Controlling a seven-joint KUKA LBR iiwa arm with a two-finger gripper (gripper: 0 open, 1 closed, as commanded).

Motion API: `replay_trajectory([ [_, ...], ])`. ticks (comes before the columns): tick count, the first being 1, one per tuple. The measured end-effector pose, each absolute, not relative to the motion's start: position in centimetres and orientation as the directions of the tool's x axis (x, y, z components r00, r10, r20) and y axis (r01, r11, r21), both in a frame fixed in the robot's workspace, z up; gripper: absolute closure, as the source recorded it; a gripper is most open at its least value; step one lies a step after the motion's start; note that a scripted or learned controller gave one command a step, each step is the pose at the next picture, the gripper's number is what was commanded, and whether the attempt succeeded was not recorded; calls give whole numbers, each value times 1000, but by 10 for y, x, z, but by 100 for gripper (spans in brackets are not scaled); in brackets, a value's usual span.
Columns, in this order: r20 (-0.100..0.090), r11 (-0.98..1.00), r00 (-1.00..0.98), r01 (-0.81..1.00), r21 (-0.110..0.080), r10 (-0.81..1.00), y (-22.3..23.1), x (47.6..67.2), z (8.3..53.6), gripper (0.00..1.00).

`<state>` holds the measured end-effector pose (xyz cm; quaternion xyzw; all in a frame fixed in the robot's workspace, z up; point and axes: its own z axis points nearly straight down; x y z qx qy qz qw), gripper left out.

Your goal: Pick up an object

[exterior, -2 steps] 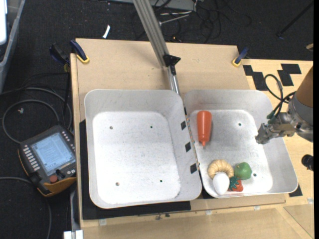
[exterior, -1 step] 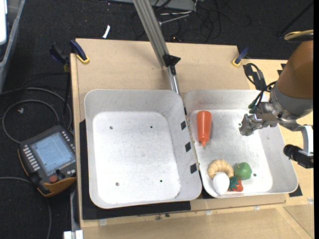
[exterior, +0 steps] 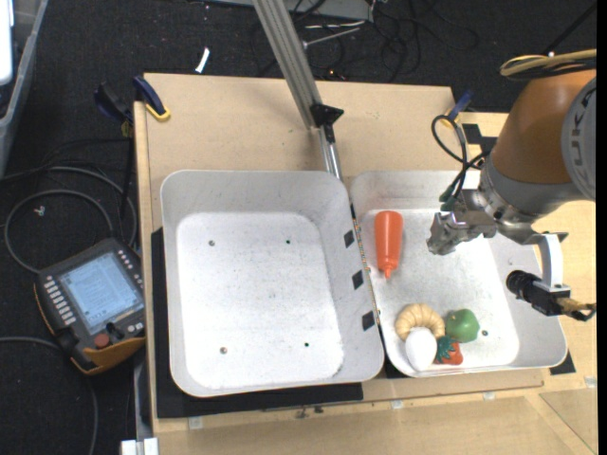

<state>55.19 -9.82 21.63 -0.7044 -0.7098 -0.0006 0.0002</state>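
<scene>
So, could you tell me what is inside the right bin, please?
In the right bin: an orange carrot by its left wall, and a front cluster of a croissant, white egg, green pepper and something red. The tool hangs above, covering part of the floor.

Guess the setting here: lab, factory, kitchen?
Likely a robotics lab: an arm reaching over two white bins on a plywood bench, a teach pendant and loose cables on the floor.
</scene>
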Motion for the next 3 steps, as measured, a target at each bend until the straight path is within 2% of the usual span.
replay_trajectory([
  [1,2,8,-8,1000,0,1000,-51,558,215,100],
  [3,2,8,-8,1000,2,1000,46,594,219,100],
])
